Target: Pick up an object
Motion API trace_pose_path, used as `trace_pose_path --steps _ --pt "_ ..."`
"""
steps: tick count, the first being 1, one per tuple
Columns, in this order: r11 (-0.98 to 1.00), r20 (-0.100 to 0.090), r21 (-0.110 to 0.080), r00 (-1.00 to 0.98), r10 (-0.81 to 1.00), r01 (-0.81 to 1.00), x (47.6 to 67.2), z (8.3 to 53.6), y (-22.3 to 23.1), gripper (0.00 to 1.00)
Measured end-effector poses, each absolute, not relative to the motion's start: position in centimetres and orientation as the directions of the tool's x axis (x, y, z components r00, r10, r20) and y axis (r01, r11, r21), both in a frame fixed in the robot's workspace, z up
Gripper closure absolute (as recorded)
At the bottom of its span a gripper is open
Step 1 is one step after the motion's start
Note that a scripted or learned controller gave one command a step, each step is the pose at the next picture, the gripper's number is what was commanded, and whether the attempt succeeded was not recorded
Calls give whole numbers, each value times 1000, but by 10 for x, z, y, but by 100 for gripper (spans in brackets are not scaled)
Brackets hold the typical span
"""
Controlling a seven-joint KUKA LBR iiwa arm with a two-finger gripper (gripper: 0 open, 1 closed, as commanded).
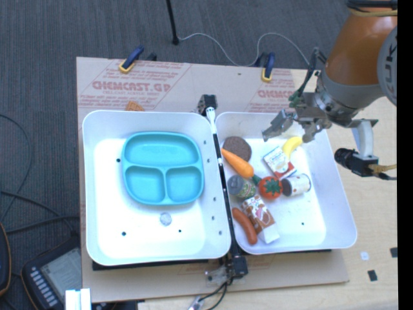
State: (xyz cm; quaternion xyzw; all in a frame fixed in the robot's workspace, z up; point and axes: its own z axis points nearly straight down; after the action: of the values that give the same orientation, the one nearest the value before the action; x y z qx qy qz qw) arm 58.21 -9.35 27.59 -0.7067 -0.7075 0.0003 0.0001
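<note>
Dark grey carpet surrounds the counter [116, 89], a cardboard-covered board bearing two white bins. From the overhead camera, the left bin [103, 192] holds a blue divided plate [163, 176]. The right bin [329, 205] holds a crowded heap: toy banana [292, 146], carrot [238, 163], brown round cookie [237, 147], tomato [270, 187], small can [298, 185], sausage [245, 225] and packets. The claw [293, 126] hangs with its fingers spread, nothing between them, just above the banana at the bin's far side. The likely trouble is crowding: a finger could land on the packet touching the banana, nudging it away, or close on the curved fruit's edge and let it slip.
</note>
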Motion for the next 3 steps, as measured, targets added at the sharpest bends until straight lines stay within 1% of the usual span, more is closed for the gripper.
trace_pose_path --steps 1,2,3 --pt "1 -6 15 -1 1000 1000 585 100 -133 0" --pt "0 -9 15 0 1000 1000 585 110 -135 100" --pt "0 -9 14 0 1000 1000 585 119 -135 100"
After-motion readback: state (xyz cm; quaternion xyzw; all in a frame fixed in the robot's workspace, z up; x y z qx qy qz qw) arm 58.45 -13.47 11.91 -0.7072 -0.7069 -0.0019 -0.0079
